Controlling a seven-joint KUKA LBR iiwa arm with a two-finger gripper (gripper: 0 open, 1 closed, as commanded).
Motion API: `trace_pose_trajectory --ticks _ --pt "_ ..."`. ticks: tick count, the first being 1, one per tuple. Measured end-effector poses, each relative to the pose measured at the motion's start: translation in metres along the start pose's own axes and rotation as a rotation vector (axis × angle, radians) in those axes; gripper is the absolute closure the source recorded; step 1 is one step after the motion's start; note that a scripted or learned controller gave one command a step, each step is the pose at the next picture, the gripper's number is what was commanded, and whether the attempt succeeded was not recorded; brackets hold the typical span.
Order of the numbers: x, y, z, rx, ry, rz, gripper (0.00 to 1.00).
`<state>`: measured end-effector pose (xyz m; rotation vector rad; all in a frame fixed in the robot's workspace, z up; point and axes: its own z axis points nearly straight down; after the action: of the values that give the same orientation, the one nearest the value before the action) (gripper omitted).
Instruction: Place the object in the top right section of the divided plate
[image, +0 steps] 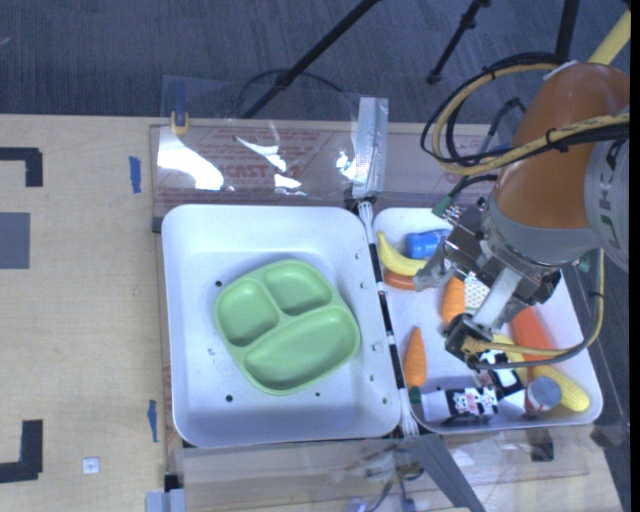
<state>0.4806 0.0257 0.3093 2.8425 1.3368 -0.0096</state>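
We are holding the gripper (462, 262), whose opening we cannot tell, beside a carrot (453, 298), judging it light, stiff, slick, best pinched mid-body.

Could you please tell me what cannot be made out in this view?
Camera view.
Orange carrot-shaped toy: partly hidden under the grey robot arm.
Blue plastic block: one end behind the arm, shape unclear.
Black-and-white carton: print too small to read.
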Motion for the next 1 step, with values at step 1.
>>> trace_pose_trajectory --ticks 1 --pt "0.0017 0.0003 -0.0076 0.003 -0.006 -0.005 1.0"
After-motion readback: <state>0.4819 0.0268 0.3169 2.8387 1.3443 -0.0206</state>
